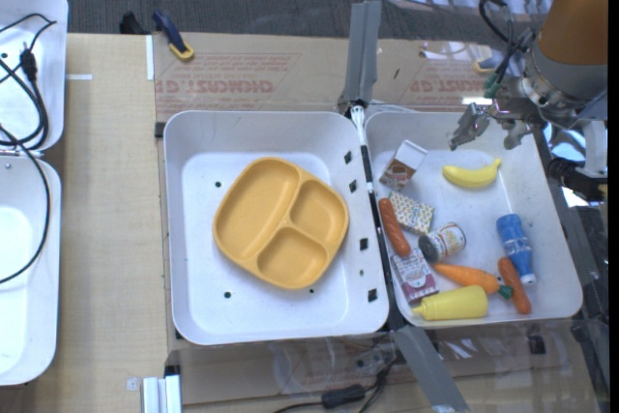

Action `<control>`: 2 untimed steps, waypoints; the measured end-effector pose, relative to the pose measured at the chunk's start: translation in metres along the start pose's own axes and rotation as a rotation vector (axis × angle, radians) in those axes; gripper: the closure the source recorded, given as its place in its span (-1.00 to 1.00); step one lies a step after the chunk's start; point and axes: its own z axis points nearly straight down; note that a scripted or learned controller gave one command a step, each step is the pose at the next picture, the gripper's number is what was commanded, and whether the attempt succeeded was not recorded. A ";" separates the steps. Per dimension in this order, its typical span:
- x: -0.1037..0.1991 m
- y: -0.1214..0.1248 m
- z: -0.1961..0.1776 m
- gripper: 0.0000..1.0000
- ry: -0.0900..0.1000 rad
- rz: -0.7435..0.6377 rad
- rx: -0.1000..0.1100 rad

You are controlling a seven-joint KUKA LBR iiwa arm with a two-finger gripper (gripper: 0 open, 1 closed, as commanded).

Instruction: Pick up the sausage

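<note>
Along the left wall of the right bin (542, 309), 1 sausage (394, 225) is lying lengthwise, hemmed by 1 patterned packet (412, 213) and 1 small jar (446, 241), so access from above looks tight. Farther out are lying 1 banana (471, 174), 1 blue bottle (514, 247), 2 carrots (465, 275), 1 yellow bottle (453, 305). The hand (476, 126) is hovering over the bin's far rim, well apart from the sausage, fingers apart, gripping nothing. 1 yellow tray (281, 222) is sitting in the left bin (193, 305).
</note>
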 end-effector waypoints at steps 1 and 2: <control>0.028 0.014 0.114 -1.00 0.000 -0.227 0.000; 0.022 -0.004 0.147 -1.00 -0.005 -0.836 -0.015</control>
